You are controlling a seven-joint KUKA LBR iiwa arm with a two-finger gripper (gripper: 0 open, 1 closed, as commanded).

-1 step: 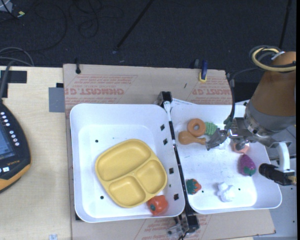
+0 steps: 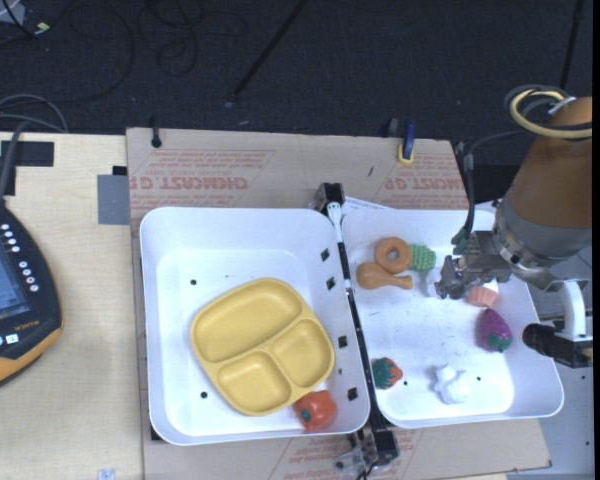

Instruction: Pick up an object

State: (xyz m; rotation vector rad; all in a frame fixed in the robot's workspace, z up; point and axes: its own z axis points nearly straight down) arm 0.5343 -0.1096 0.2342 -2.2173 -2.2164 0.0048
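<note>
My gripper hangs low over the right bin, near its right middle, with the grey and orange arm rising behind it. A small pink and white piece lies right against the gripper's lower right side; whether it is gripped is unclear. A purple eggplant toy lies just below it. To the gripper's left sit an orange ring, a green piece and a tan piece. A red and green toy and a white lump lie near the front.
The left bin holds a yellow divided plate and a red tomato toy at its front edge. A black divider runs between the bins. A teach pendant lies on the bench at far left.
</note>
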